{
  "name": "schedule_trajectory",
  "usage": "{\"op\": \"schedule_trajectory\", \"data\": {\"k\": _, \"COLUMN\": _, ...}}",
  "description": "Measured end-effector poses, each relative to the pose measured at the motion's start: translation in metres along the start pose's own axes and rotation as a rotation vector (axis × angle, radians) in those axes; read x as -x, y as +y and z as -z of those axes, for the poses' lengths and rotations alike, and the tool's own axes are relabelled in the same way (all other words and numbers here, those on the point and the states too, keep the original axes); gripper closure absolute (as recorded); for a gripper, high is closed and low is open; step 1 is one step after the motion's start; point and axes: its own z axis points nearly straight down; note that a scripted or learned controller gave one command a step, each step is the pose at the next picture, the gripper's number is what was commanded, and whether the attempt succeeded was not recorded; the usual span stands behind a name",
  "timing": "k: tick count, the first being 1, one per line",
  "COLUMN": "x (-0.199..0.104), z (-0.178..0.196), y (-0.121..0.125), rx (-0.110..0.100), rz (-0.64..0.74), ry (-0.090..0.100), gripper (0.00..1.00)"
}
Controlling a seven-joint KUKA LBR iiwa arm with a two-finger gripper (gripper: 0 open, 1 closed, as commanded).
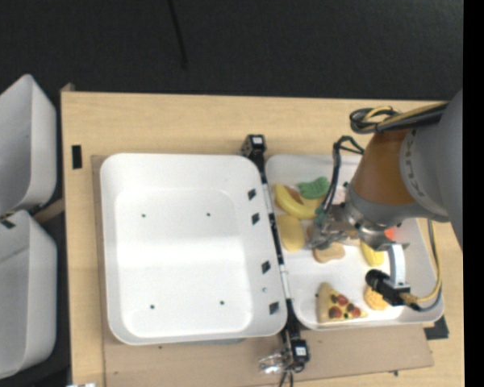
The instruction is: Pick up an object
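Note:
My gripper point(326, 234) reaches down into the right bin point(306, 317), low over a tan cookie-shaped piece point(331, 254). Just left of it lie a yellow banana point(294, 203), a green leafy piece point(313, 188) and a pale yellow block point(290, 234). A pizza slice point(339, 305) rests near the bin's front edge. Small yellow pieces point(373, 256) and an orange-yellow one point(377, 299) sit to the right, partly behind the arm. The wrist hides the fingers, and nothing shows between them.
The left bin point(181, 244) stands beside the right one, with a dark hinged divider point(270, 240) between them. The arm's orange band point(383, 172) and black cables point(339, 168) hang over the right bin's back half. White shapes point(12, 216) stand at far left.

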Motion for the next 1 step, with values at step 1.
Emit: {"op": "schedule_trajectory", "data": {"k": 1, "x": -0.0004, "z": -0.0007, "y": -0.0001, "rx": 0.0, "rz": -0.003, "ry": 0.001, "gripper": 0.0}}
